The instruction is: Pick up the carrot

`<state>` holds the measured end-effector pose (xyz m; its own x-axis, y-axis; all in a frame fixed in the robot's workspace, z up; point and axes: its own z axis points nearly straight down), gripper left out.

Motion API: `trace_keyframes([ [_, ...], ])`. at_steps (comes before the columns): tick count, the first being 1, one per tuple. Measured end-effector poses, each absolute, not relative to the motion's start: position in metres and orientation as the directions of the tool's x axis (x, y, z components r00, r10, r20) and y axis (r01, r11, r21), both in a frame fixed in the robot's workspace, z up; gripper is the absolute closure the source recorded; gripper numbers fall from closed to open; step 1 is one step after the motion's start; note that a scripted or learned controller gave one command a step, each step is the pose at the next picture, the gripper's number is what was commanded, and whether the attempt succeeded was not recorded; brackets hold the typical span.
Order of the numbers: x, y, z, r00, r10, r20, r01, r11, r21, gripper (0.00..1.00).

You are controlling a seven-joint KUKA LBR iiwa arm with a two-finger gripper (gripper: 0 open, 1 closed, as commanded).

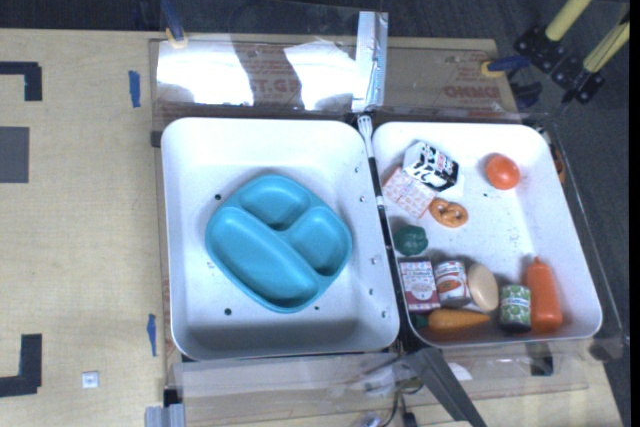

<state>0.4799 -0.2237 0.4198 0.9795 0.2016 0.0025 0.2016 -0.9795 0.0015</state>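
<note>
We saw two shallow white bins side by side on the bench. The left bin held a turquoise divided plate with three compartments, set at a slant near the middle of the bin floor. The right bin held the clutter.

The carrot lay on its side along the near wall of the right bin, at the bin's near left corner. Just behind it stood a small red-labelled packet and a small can, with a pale tan oval item beside them. To the carrot's right sat a green-labelled tin and an orange-red bottle near the right wall.

Farther back we noted a dark green item, a small pretzel-like piece, a pink checked packet and a black-and-white carton that overlapped it. An orange-red ball-shaped fruit sat alone toward the far right.

As for the gripper, we could not tell its state from this view.
</note>
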Motion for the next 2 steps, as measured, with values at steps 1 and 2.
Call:
trace_keyframes([
  [1, 0.4797, -0.223, 0.369, 0.98, 0.199, -0.006, 0.199, -0.98, -0.004, 1.0],
  [2, 0.4801, -0.2225, 0.368, 0.98, 0.2, -0.004, 0.2, -0.98, -0.003, 1.0],
])
